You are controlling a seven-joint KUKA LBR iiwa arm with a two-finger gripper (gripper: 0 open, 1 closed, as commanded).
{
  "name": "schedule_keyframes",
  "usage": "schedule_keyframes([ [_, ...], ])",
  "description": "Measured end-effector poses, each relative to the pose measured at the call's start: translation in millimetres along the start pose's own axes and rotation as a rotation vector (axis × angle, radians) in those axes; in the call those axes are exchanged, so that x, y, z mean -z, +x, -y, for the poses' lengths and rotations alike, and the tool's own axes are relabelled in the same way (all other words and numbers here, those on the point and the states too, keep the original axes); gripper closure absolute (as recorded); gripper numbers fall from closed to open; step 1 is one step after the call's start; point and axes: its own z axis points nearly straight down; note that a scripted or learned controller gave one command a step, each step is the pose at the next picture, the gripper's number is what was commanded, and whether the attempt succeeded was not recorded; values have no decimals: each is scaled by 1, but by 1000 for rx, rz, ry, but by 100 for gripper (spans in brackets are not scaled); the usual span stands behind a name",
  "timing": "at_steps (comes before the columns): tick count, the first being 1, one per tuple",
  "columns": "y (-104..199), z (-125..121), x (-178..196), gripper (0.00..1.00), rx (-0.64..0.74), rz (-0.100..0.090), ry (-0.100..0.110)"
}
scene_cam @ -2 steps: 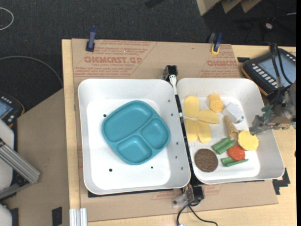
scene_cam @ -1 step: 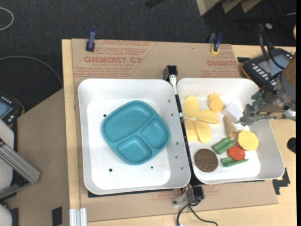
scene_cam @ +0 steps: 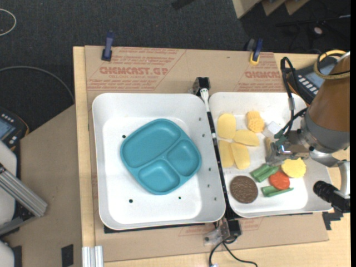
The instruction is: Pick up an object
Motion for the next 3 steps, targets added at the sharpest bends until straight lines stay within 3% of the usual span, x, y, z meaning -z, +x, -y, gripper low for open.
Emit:
schedule_keyframes([
  [1,122,-1,77,100,9,1,-17],
  [2,128,-1,222,100,4,0,-30],
  [3,93,1,145,100,-5,4,-2],
])
